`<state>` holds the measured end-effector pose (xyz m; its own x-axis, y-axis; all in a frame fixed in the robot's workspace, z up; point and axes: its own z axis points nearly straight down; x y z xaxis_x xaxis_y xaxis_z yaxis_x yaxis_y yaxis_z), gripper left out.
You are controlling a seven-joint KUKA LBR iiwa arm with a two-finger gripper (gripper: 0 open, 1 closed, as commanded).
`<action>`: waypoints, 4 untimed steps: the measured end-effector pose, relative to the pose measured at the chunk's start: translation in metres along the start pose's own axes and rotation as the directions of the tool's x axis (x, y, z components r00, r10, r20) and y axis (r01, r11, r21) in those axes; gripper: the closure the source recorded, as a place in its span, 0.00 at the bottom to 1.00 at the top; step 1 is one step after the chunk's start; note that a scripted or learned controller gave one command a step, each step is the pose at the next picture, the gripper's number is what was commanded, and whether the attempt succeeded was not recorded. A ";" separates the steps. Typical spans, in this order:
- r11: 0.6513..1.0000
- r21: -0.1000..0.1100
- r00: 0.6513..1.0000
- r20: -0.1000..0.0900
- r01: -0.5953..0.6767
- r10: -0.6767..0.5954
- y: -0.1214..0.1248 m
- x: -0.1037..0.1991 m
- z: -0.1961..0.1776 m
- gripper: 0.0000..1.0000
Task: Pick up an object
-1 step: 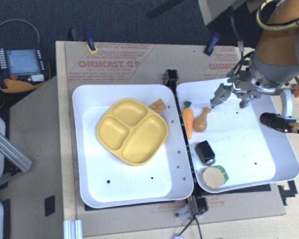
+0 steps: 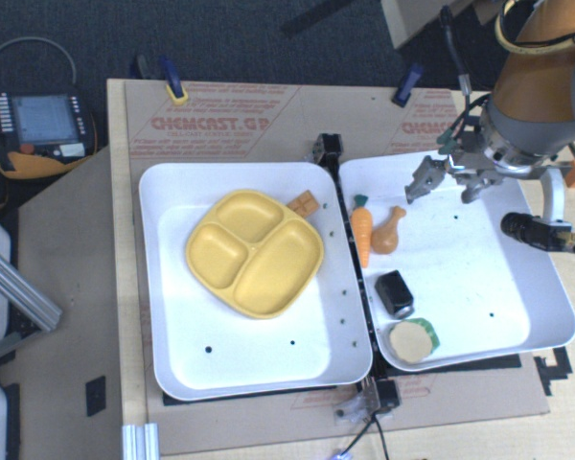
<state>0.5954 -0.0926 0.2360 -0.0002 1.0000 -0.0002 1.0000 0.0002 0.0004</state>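
Observation:
My gripper (image 2: 448,186) hangs over the back of the right bin (image 2: 498,286), open, with nothing between its fingers. Below and to its left lie an orange carrot (image 2: 362,234) and a tan drumstick-shaped toy (image 2: 388,231), touching each other by the bin's left wall. A small black block (image 2: 395,292) lies nearer the front, and a round beige disc with a green edge (image 2: 411,341) sits at the front left corner. All of them are apart from the gripper.
The left bin (image 2: 182,333) holds a yellow divided plate (image 2: 256,252) with a small brown block (image 2: 303,203) at its far rim. A black clamp (image 2: 327,148) stands between the bins at the back. A black cylinder (image 2: 535,230) juts in at the right.

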 end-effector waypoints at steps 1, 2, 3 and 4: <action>1.000 0.008 1.000 -0.001 0.000 0.000 0.008 0.001 0.059 0.00; 1.000 0.008 1.000 -0.001 0.000 0.000 0.016 0.001 0.113 0.00; 1.000 -0.002 1.000 0.004 -0.002 0.002 0.018 -0.002 0.148 0.00; 1.000 -0.010 1.000 0.006 -0.002 0.002 0.020 -0.002 0.136 1.00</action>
<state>0.6150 -0.0942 0.1002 0.0020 1.0000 -0.0060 0.9999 -0.0019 0.0100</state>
